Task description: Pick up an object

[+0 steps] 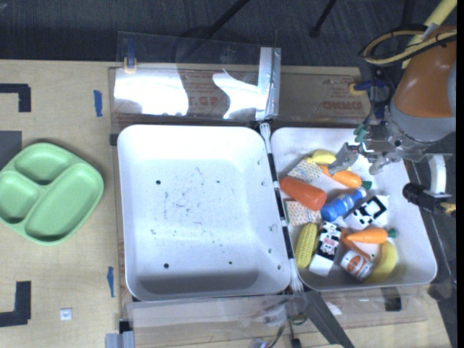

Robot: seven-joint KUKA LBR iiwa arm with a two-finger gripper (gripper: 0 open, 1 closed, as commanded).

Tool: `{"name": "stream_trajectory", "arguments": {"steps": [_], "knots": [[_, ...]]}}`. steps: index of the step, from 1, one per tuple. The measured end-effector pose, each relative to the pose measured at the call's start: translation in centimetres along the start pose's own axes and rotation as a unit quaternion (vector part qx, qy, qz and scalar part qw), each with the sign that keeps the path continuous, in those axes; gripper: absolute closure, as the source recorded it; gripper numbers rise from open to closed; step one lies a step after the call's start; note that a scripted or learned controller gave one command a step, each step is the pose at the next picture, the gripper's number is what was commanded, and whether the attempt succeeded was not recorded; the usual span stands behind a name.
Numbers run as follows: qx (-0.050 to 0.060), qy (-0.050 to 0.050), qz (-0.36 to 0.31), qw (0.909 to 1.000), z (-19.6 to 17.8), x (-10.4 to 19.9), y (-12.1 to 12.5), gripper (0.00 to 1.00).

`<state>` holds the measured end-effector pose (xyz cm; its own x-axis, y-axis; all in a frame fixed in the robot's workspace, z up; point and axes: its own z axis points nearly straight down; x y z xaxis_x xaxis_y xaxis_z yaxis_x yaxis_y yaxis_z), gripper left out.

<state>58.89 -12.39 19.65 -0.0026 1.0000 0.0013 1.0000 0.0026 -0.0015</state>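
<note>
From here I can't tell how my gripper (360,156) jaws stand, and the crowded carrot (346,177) just below them could slip sideways against the blue bottle (341,204).

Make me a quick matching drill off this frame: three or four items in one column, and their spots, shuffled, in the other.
Things:
1. green divided plate
2. corn cob
3. blue bottle
4. gripper

Places:
A. right bin's near-left part
B. on the bench, left of both bins
C. above the right bin's far side
D. middle of the right bin

Pairs: 1-B, 2-A, 3-D, 4-C
</note>
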Motion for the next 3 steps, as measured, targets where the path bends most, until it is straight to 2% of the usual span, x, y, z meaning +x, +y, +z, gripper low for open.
{"name": "stream_trajectory", "arguments": {"steps": [1,2,3], "knots": [[-0.002,-0.001,-0.038,0.9993,11.1,-6.9,0.9,0.0],[-0.005,-0.002,-0.037,0.9993,9.9,-7.0,1.1,1.0],[-0.002,-0.001,-0.046,0.9989,-2.9,-1.6,2.5,1.0]]}}
